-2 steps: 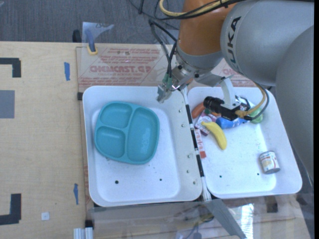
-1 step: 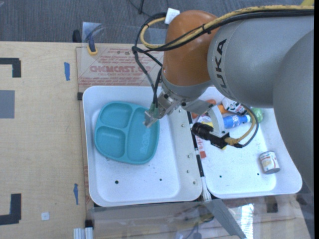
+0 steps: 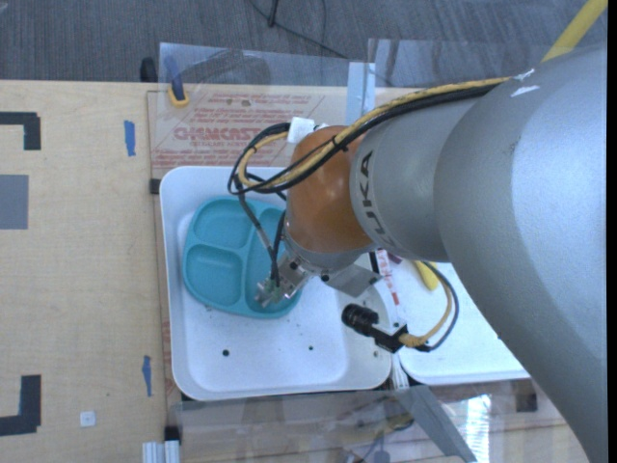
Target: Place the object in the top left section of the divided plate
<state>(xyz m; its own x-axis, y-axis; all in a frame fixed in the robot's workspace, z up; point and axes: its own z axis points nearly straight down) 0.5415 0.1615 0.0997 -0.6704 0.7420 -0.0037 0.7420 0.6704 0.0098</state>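
**Current state.** The arm [image 3: 482,162] reaches in from 3 o'clock and covers the 3 o'clock side of the left bin [image 3: 175,297]. The gripper [image 3: 278,292] is low over the plate [image 3: 214,231], at the plate's 5 o'clock rim. Whether the gripper is spread or closed cannot be told: the wrist and cables hide most of it.

**Object.** A small grey-green shape sits at the gripper tip, on or just above the plate's 5 o'clock edge. It may be the object, but at this angle it cannot be separated from the gripper hardware. A grasp is therefore not confirmed.

**Step in hand.** Judged from the pose, this is the placing step, with the tool already at the plate but over the wrong part of it.

**Next move.** The target section lies toward 10 o'clock from the gripper. The move calls for a short lift to clear the plate's dividers, travel toward 10 o'clock, then a descent and release inside that section.
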